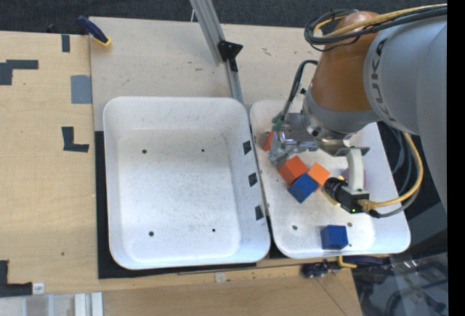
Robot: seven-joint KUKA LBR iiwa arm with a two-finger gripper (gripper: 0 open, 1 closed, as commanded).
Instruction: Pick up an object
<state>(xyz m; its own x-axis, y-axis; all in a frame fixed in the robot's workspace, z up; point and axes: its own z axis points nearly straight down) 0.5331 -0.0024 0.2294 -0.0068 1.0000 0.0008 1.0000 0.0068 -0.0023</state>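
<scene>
Right of centre in the frame, the end effector [285,147] is hovering low over the right bin [385,235], just above an orange block [293,168]; whether it is open or gripping, I cannot tell. Nothing is looking lifted yet, so the pick is seemingly remaining undone.

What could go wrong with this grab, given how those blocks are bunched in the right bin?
The gripper sits over a tight cluster: an orange-red cube, a lighter orange block and a blue cube touch, so it may nudge them instead of grasping one. The cluster lies near the right white bin's left wall, limiting room.
</scene>
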